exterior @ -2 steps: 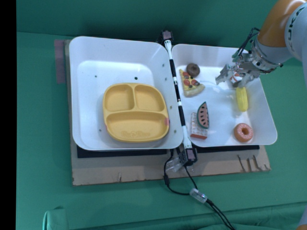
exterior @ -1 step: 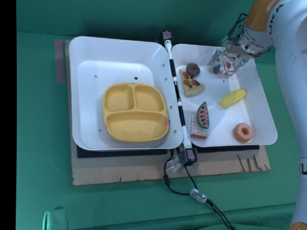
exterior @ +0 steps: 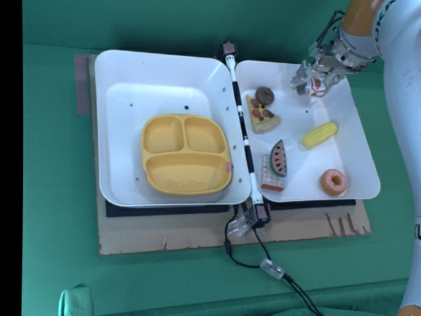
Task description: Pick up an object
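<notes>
The pincer (exterior: 314,83) hung over the upper right part of the right bin (exterior: 358,147), with something small and reddish showing at its tip; whether that was an object between the fingers or part of the tool could not be told, nor whether the fingers stood apart or together. Taking the right bin as landmark: inside it, nearest the pincer, lay a chocolate doughnut (exterior: 265,95) by the upper left wall, a pizza slice (exterior: 262,119) just below that, and a corn cob (exterior: 320,134) near the middle. Lower down sat a watermelon slice (exterior: 279,158) touching a waffle piece (exterior: 271,177), and a glazed doughnut (exterior: 333,182) in the lower right corner. Beside this bin, the left bin (exterior: 118,104) carried a yellow divided plate (exterior: 186,154). Judged from this, no pick was confirmed; the toys all rested on the bin floor, so grasp and lift likely remained.
</notes>
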Controlling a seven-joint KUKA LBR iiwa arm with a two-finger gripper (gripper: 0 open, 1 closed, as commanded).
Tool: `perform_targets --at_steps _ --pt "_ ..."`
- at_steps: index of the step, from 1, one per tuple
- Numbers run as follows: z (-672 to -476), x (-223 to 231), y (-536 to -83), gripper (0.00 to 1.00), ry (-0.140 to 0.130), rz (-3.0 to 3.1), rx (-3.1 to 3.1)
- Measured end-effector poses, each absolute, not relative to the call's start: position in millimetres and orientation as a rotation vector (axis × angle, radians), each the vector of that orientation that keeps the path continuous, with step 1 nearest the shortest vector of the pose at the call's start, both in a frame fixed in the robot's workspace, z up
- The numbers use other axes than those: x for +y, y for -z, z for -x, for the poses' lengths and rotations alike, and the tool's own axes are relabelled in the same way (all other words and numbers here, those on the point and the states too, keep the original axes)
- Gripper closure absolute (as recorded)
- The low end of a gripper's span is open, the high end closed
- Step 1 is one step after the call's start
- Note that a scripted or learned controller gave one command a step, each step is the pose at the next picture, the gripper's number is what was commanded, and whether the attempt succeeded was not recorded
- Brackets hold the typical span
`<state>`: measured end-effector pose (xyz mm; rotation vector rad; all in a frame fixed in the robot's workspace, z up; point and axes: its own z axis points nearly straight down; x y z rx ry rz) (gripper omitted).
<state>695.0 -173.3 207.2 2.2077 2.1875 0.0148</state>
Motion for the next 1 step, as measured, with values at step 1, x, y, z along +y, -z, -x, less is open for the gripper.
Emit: perform_targets --at_steps 1 --pt "-669.4 -111.3 -338.5 1.00 -0.014 -2.216 2.207"
